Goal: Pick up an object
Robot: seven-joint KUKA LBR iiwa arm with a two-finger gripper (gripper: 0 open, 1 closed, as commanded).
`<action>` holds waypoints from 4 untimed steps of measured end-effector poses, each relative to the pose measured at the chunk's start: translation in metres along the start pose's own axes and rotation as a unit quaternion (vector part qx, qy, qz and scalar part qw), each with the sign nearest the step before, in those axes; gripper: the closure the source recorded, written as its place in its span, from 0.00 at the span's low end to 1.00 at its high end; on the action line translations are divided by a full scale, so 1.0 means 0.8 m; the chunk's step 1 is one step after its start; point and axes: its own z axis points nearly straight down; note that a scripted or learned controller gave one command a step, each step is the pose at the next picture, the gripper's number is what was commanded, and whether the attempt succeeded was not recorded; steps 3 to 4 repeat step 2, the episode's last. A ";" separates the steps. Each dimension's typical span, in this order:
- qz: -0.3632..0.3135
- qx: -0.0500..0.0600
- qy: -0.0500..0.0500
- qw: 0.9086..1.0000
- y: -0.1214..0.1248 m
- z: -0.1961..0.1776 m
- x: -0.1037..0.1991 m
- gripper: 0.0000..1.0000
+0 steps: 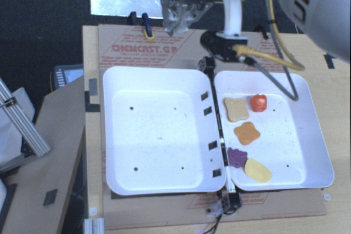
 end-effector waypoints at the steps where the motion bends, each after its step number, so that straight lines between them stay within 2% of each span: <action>1: 0.005 0.003 -0.001 1.000 -0.081 -0.008 -0.098 1.00; 2: 0.001 0.011 -0.004 1.000 -0.046 0.185 -0.052 1.00; 4: 0.001 0.011 -0.004 1.000 -0.046 0.185 -0.052 1.00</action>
